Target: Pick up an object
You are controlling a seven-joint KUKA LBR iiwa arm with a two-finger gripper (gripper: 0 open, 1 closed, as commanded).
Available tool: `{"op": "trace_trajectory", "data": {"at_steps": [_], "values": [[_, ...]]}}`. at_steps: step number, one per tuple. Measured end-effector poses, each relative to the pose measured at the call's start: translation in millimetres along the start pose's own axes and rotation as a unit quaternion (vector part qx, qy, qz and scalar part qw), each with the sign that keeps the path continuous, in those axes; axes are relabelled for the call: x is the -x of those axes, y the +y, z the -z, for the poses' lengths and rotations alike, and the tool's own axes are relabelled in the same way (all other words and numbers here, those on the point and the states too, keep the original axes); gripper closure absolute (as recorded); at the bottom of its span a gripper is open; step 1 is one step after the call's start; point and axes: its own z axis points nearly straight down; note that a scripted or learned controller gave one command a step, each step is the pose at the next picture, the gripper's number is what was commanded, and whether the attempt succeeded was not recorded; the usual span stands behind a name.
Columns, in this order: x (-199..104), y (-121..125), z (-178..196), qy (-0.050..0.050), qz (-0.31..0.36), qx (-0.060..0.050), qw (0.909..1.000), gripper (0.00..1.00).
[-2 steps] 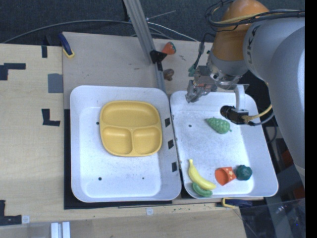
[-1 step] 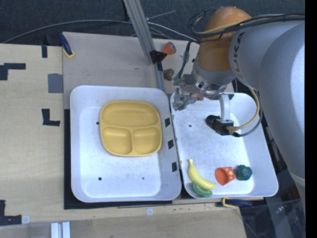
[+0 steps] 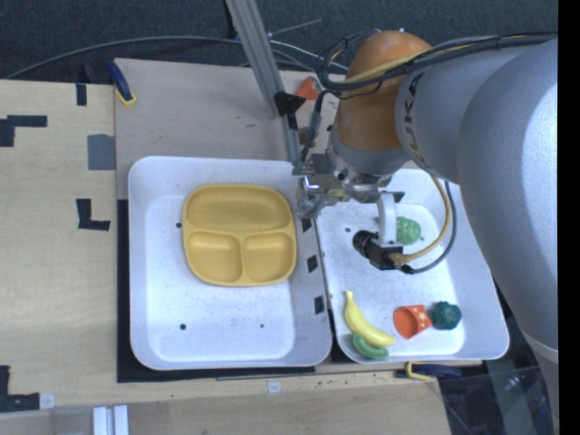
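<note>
Gripper [image 3: 311, 196]: low over the rim shared by the two bins; I cannot tell whether the jaws are apart or together.
Held: nothing visible, though the wrist hides much.
Nearest: yellow divided plate [image 3: 239, 234], just beside the jaws.
Further: pale green toy [image 3: 409, 231] near; banana [image 3: 365, 320] well apart.
Progress: probably nothing lifted; grasp and lift remain.

soft, even overhead light; the left bin [image 3: 154, 270] shows bright white without glare, my pincer [image 3: 311, 191] sits in shadow, my arm [image 3: 507, 134] looms slightly blurred, all mildly grainy
</note>
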Motion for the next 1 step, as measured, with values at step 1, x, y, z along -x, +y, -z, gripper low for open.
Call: {"op": "trace_trajectory", "data": {"at_steps": [1], "values": [[-49.4,-27.0,2.8,0.001,0.001,0.0,1.0,1.0]]}}
